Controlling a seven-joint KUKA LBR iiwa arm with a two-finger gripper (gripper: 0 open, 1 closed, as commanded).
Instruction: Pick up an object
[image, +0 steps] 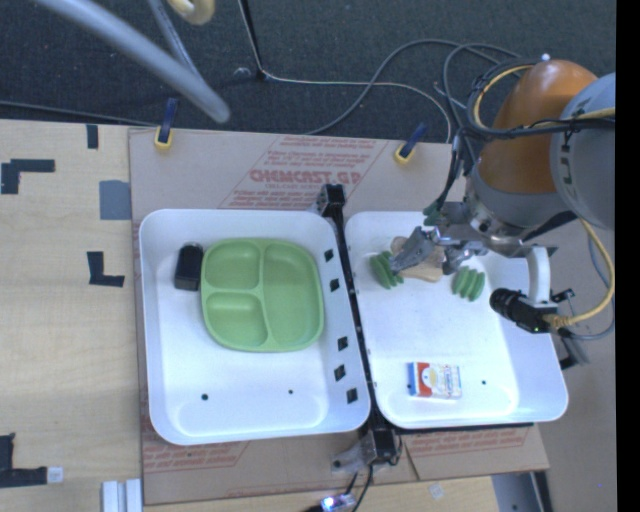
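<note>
Hand (432, 252) sits low in the right bin (520, 395), at its far side, over a tan and green toy (425, 268) whose green ends stick out to either side of it; whether the toy is held, or how wide the hand stands, I cannot tell. Nearer the camera from the hand lies a small card (434, 380), and well off to its left, in the other bin (165, 400), a green plate (262, 294) with a black block (188, 267) just beside it.
</note>
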